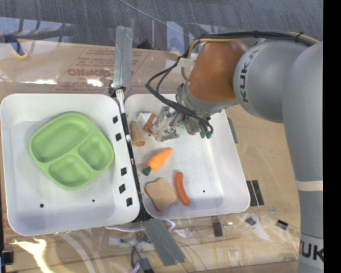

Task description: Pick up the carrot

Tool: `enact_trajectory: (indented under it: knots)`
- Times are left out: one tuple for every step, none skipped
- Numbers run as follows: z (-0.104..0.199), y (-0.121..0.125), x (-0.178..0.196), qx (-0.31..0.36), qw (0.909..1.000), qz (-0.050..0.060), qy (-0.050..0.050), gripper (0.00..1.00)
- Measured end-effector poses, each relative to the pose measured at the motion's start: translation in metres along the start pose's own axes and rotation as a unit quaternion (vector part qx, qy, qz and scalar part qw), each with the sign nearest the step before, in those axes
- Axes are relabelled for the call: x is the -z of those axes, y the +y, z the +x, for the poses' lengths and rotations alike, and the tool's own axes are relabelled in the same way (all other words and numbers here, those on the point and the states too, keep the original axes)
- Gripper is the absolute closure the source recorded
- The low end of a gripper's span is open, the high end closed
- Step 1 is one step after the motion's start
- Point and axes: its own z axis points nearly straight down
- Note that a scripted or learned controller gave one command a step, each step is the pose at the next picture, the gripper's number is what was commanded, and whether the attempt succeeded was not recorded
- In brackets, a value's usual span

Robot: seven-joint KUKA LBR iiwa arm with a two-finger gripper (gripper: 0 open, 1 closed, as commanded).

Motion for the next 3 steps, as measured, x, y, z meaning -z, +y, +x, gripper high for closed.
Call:
enact_trajectory:
  knots:
    - [-0.008, -0.015, 0.094, -0.141, 0.9898, -0.006, 0.023, 1.0]
    - [-0.017, -0.055, 0.09, -0.344, 0.9384, -0.001, 0.025, 1.0]
    - [-0.013, -0.095, 0.116, -0.626, 0.7795, 0.008, 0.026, 1.0]
